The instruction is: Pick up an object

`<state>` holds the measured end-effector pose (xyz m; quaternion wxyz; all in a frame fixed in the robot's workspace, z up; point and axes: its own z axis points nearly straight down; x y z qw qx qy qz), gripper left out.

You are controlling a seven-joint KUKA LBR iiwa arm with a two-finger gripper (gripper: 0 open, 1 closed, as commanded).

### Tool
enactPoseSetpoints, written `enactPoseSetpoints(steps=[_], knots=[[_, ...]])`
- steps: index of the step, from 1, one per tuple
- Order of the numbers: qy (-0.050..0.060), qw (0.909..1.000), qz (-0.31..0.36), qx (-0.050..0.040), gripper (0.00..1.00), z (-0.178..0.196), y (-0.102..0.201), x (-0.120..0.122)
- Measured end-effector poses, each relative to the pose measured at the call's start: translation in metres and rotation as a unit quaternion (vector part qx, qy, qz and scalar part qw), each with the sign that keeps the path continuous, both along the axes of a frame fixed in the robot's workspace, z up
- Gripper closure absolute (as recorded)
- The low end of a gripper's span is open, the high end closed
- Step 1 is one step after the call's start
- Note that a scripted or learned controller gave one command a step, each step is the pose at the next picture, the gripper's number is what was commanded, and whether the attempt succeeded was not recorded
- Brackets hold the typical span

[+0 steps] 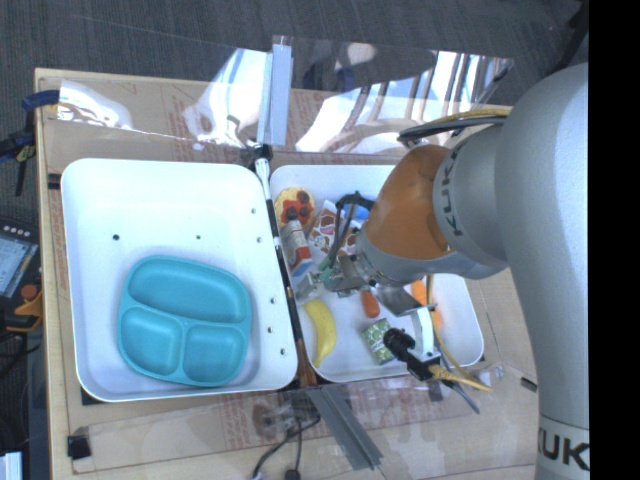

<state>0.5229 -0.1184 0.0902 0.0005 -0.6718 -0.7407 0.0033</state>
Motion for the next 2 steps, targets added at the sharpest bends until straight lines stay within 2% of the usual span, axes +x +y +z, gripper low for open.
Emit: enactPoseSetpoints(steps=[1, 2], knots=[[0.001, 1.0, 0.003, 0.0009, 1.0, 0.009, 0.002, 0.0], [-0.002, 0.9999, -0.014, 0.0023, 1.0, 0.128, 0.054, 0.048]])
